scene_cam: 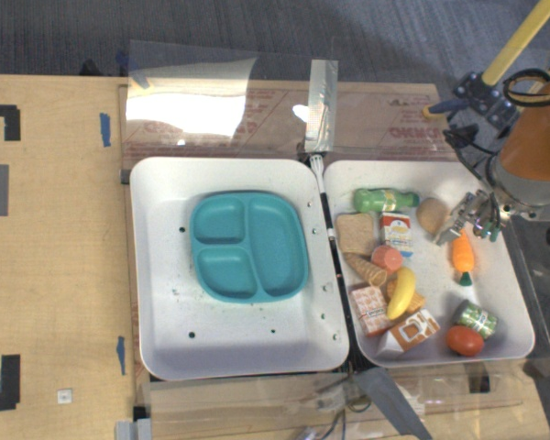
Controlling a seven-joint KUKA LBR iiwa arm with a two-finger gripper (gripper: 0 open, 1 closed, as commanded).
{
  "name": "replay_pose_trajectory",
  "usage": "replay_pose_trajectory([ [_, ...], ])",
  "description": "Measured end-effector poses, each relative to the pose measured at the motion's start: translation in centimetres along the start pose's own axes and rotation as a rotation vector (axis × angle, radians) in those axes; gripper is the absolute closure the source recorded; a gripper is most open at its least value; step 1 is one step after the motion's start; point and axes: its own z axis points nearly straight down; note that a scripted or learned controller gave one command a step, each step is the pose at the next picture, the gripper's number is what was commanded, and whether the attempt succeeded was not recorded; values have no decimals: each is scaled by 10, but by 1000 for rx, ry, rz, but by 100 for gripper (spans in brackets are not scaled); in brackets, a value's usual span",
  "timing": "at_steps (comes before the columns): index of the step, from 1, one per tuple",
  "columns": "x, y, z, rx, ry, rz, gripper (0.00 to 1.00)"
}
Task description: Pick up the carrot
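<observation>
Counter, right bin (522, 312): pincer (474, 216) directly above carrot (463, 254) top (leaf end pointing down-frame), finger spread can't tell, blurred.

A single fixed camera sits above the bench (46, 246) and looks down at a slant, its gaze tipped toward twelve o'clock, so the far edge of the bench lies at the top. It stands far enough back to take in both white bins whole: the left bin (156, 337) around nine o'clock of centre, the right bin (513, 291) toward three o'clock. The arm (532, 145) comes in from about two o'clock.
</observation>
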Motion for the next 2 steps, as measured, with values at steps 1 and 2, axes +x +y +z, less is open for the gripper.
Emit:
replay_pose_trajectory([
  [1,21,59,-86,-2,0,212,100],
  [2,11,5,-10,0,2,-33,100],
])
